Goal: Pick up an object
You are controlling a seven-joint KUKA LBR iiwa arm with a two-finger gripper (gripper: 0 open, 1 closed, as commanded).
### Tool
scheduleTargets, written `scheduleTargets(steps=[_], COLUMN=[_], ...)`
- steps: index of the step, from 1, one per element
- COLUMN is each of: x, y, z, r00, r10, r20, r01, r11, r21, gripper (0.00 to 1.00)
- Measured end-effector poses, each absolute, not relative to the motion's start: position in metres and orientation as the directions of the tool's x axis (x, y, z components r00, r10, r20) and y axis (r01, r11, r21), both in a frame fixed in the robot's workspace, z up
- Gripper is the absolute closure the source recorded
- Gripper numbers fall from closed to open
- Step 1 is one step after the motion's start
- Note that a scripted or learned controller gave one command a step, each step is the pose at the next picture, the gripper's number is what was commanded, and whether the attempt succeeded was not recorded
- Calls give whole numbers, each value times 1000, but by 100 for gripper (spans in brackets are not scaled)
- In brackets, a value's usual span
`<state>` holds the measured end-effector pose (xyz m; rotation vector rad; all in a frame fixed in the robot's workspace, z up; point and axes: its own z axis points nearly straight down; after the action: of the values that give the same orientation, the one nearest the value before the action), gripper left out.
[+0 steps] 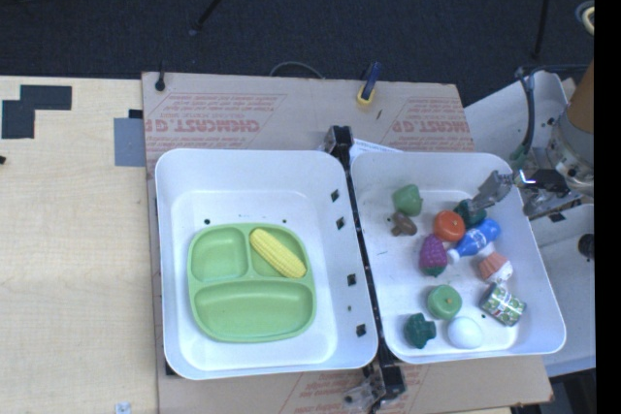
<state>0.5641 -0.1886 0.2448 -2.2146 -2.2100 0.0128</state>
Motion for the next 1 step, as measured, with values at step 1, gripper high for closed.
scheduleTargets(steps=[1], x=[566], y=[-189], z=[252], r00=[0], r10=[1000], r20=[1], r01=[1000], r11=[0], r21=[-3], gripper=[0])
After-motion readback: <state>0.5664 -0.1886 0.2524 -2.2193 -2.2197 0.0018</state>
